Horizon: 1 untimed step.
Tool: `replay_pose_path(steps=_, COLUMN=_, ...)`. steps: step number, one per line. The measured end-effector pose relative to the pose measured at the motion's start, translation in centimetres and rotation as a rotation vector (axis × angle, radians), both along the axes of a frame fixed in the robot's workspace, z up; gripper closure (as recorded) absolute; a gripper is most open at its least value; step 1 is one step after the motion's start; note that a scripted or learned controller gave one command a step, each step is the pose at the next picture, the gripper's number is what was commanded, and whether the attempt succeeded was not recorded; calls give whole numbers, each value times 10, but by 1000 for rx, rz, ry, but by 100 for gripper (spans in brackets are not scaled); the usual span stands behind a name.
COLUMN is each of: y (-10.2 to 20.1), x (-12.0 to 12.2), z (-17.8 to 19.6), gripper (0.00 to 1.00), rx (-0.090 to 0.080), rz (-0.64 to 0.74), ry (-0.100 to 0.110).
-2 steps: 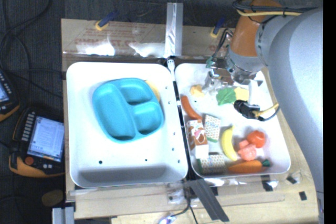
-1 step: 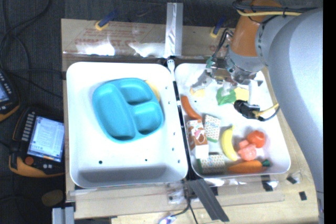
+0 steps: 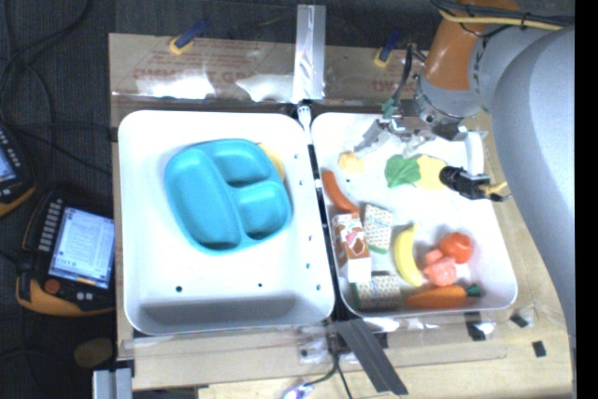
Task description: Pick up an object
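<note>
A blue divided tray [image 3: 227,192] is seen lying in the left bin [image 3: 149,294]; a handheld pendant with a lit screen [image 3: 70,249] is parked off the worktop [image 3: 140,61], black cables [image 3: 47,5] trailed across the floor

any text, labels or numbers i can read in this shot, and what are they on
None can be read outright.
Cardboard sheet behind the bins: faint reddish print, too blurred to read.
Small cartons in the right bin: printed faces, too small to read.
Handheld screen at the left: lit display, text illegible.
</note>
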<state>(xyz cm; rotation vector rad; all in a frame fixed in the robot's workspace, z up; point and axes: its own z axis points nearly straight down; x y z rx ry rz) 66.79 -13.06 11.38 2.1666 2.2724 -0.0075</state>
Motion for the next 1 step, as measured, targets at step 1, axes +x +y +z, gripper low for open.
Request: replay_pose_path(steps=1, y=24, x=1, z=-25, gripper=0, rx=-2, rz=278, ry=-3)
